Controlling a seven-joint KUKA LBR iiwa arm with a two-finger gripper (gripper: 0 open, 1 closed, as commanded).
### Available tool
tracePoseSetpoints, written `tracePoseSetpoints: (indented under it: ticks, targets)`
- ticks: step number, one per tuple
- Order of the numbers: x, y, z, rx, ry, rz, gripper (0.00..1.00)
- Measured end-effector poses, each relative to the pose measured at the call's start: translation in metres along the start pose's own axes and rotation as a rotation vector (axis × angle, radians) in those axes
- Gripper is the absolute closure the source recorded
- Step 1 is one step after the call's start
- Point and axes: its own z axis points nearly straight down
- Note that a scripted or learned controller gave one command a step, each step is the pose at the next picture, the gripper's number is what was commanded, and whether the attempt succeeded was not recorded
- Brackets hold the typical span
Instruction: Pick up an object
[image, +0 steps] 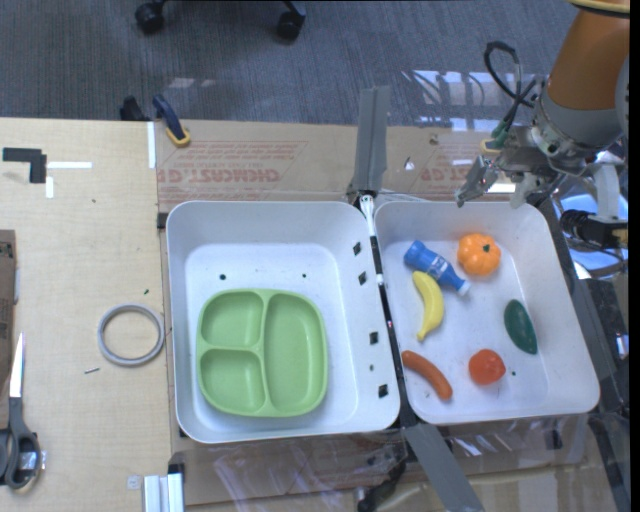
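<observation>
camera view: fixed overhead | slanted down | both bins (180, 300) in frame | arm enters right

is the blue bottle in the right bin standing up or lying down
Lying down. The blue bottle rests on its side on the bin floor, beside the banana.

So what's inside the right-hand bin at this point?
The right bin holds a blue bottle, pumpkin, banana, green vegetable, tomato and sausage. Nothing visibly covered.

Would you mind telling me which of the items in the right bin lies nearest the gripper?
The orange pumpkin, at the bin's far side just below the gripper. The blue bottle beside it is slightly farther; banana, sausage, tomato and green piece lie nearer the front.
</observation>
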Motion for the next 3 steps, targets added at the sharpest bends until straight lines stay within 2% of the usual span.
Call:
tracePoseSetpoints:
  ticks: [1, 2, 3]
  targets:
    - [0.007, -0.056, 0.125, 0.002, 0.0, 0.003, 0.0]
    - [0.023, -0.029, 0.171, -0.001, -0.001, 0.0, 0.0]
    - [0.021, -0.029, 0.162, -0.001, -0.001, 0.006, 1.0]
